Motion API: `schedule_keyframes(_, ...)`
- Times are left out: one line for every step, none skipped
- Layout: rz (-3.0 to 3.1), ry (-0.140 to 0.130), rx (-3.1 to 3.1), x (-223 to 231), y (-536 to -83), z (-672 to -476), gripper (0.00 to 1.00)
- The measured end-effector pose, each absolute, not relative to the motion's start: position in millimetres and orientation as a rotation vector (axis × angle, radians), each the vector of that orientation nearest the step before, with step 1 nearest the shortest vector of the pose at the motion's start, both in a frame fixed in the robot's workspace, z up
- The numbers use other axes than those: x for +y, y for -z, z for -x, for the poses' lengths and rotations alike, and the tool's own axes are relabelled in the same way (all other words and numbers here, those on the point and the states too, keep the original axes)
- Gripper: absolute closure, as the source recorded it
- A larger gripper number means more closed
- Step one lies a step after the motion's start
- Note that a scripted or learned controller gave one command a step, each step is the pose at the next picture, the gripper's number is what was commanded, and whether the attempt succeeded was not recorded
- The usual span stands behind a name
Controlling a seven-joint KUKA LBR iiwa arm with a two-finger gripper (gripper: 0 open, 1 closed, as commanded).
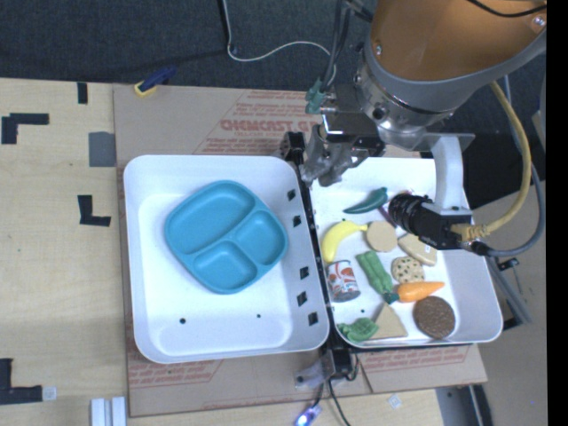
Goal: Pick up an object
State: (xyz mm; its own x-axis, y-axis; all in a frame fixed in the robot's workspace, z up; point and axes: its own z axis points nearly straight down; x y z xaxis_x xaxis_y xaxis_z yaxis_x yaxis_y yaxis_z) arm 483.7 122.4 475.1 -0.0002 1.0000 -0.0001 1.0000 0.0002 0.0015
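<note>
Arm [453, 25]: 1 large rounded segment with an orange-tan band, glossy, showing pale reflections. Directly below the orange band sits a grey metallic collar, ring-shaped, with a lighter rim. Below-left of the orange band, the wrist carries a cluster of dark and silver hardware with a small green fitting on its outer edge. The pincer [321, 169] is dark metal, mounted under that cluster. Thin dark cables run up along the left of the orange band. A tan hose loops down to the right of the orange band, ending at a brass-coloured fitting joined to a black cylindrical part. A white bracket lies beside that black part.
</note>
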Motion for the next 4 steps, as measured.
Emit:
schedule_keyframes(-2.226,-0.006,2.209,40.8,-538.9,-483.9,1.0)
schedule_keyframes(-2.21,0.005,2.238,148.0,-514.0,-482.8,1.0)
schedule_keyframes(-2.21,-0.003,2.234,238.9,-535.2,-482.7,1.0)
schedule_keyframes(-2.216,0.003,2.229,234.7,-544.6,-483.2,1.0)
